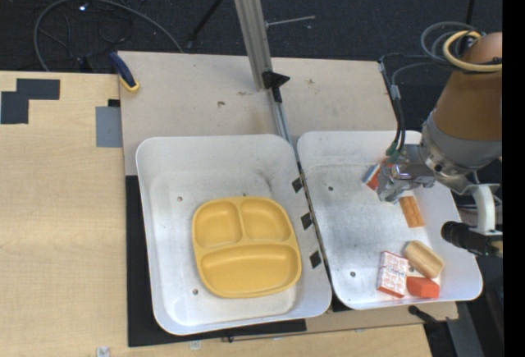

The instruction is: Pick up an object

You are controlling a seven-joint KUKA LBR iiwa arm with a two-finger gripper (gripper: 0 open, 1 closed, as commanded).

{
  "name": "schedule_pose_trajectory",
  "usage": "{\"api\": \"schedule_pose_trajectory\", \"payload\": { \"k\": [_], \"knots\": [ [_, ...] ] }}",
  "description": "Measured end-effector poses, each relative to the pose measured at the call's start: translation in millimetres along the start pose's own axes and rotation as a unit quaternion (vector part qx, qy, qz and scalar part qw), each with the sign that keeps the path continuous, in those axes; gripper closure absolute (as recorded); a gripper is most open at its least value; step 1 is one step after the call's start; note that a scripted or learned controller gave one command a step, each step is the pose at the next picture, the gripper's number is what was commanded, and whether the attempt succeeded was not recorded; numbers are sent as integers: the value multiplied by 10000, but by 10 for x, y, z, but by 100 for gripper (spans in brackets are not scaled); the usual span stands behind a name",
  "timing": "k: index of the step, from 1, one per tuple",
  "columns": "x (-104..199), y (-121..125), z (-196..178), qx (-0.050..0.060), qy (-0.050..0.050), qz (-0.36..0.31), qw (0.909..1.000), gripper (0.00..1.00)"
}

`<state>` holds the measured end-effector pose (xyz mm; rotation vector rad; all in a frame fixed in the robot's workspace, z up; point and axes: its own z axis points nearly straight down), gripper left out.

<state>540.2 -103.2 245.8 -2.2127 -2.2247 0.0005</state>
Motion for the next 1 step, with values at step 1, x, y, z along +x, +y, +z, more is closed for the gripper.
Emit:
{"api": "schedule_pose_trajectory", "payload": {
  "k": [1],
  "knots": [
    [538, 34, -60, -4, -4, 1, 10000, 100]
  ]
}}
